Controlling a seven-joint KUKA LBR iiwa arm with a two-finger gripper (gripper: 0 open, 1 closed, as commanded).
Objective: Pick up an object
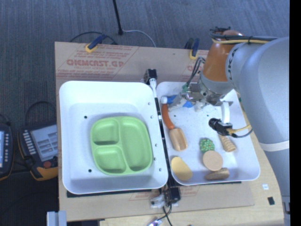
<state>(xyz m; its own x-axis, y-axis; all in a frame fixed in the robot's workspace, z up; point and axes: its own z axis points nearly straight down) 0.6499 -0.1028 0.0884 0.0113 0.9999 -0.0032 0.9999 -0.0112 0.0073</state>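
The claw (194, 98) hangs low over the far part of the right bin (195, 126), at the end of the grey arm (263, 79) that reaches in from the right. From this angle I cannot tell whether the claw is released or clenched, and nothing can be seen held in it.

The things to pick from all lie in the right bin. A small blue and white piece (170, 99) sits just beside the claw, toward the wall shared with the other bin. A tool with an orange head and a wooden handle (172, 128) lies along that same wall. Nearer the front edge are a yellow piece (181, 168), a green spotted ball (206, 145), a round tan disc (212, 160) touching the ball, a brown lump (217, 174) and a ridged tan piece (228, 144).

The left bin (80, 98) holds a green divided plate (122, 145). Both bins rest on a brown board surface (94, 62).
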